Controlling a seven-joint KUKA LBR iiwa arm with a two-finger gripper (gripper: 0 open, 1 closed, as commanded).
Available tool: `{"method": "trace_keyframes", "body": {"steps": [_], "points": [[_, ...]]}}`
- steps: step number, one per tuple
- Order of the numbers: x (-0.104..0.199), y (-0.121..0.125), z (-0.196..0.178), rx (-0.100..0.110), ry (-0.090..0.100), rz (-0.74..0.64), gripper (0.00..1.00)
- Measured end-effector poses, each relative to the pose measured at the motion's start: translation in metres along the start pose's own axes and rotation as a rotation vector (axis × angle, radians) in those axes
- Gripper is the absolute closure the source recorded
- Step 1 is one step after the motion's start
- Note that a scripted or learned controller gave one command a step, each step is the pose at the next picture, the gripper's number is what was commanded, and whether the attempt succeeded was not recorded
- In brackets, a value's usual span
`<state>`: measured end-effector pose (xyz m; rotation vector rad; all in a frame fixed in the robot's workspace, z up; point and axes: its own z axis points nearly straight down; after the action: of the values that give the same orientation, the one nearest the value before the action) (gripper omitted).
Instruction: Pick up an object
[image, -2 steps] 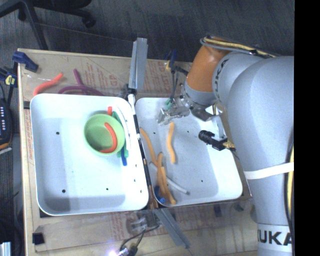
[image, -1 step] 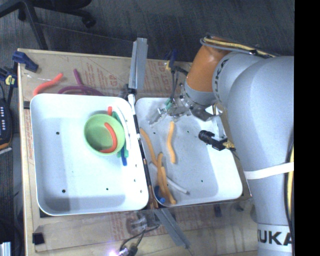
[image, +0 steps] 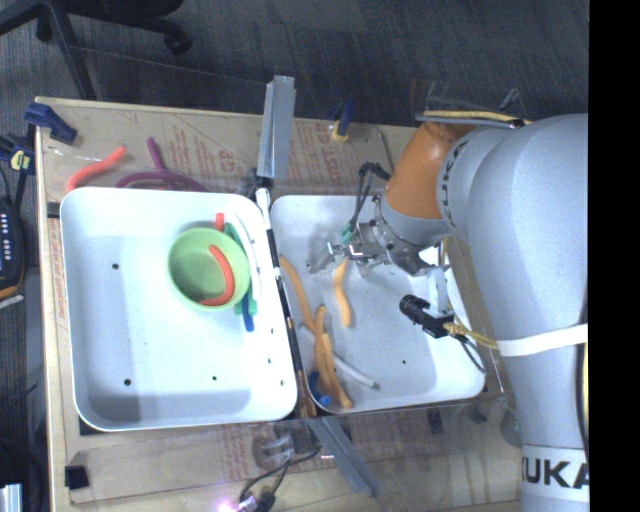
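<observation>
Arm (image: 520, 260): I see it fill the right side, its grey bulk over the right bin's far-right rim, the orange band (image: 425, 175) above the wrist, the wrist angled down and leftward into the bin.
Left bin (image: 110, 330): broad bare floor on its left and near parts; a green bowl (image: 207, 268) sits toward its upper right with a red curved piece inside.
Right bin (image: 400, 365): I read open floor in its lower middle, right of the orange pieces.
Gripper (image: 335, 252): low over the right bin's upper middle; I cannot tell how it stands.
Orange strip (image: 343, 295): the nearest thing to the gripper, just below it in the right bin, long axis running roughly top to bottom, slightly curved.
Other orange pieces (image: 325, 355): along the right bin's left wall.
</observation>
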<state>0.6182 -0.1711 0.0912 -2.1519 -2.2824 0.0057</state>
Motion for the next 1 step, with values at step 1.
{"method": "trace_keyframes", "body": {"steps": [1], "points": [[0.0007,0.0003,-0.0098,0.002,0.0,-0.005,1.0]]}}
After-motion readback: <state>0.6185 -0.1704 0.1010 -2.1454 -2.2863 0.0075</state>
